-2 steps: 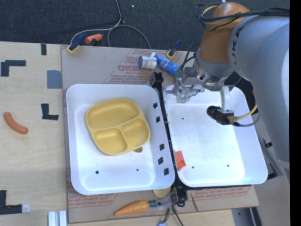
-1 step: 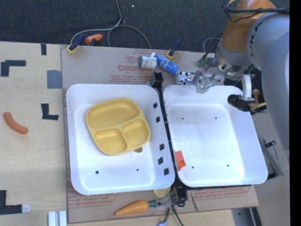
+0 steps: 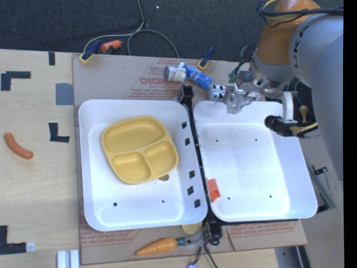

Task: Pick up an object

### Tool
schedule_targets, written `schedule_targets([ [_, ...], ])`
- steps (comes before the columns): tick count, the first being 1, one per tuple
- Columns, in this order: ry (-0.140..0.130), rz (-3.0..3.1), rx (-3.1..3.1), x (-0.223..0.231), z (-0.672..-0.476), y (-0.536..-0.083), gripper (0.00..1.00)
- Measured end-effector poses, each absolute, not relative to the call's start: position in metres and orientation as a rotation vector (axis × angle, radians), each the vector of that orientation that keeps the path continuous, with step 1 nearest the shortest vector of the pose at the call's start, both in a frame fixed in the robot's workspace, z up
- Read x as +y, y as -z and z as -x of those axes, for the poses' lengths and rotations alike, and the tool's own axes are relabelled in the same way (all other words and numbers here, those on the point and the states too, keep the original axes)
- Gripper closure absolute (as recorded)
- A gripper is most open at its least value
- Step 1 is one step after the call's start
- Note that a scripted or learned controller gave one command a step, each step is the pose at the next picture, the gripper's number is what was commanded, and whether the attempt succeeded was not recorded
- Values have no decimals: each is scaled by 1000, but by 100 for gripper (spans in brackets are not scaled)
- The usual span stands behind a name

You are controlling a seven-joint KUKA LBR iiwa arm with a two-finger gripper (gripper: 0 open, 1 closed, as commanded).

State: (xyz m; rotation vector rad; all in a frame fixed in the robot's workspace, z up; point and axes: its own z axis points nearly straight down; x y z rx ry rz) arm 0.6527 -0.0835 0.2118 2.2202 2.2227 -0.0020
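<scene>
The hand (image 3: 239, 101) sits over the top edge of the right bin (image 3: 254, 166), upper right of frame; whether it is released or clenched cannot be determined. A yellow divided plate (image 3: 139, 148) lies flat in the left bin (image 3: 134, 208), well apart from the hand. A toy carrot (image 3: 157, 246) lies on the bench (image 3: 33, 116) at bottom centre.

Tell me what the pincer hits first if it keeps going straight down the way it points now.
Most likely the right bin, at its far rim or the bare white floor just inside it. The pincer hangs over that far edge with nothing visible beneath it. Depth is hard to judge from this slanted view.
</scene>
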Motion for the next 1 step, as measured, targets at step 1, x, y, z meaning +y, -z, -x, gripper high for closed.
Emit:
schedule_targets([
  [1, 1, -2220, 2222, -76, -669, -216, 100],
])
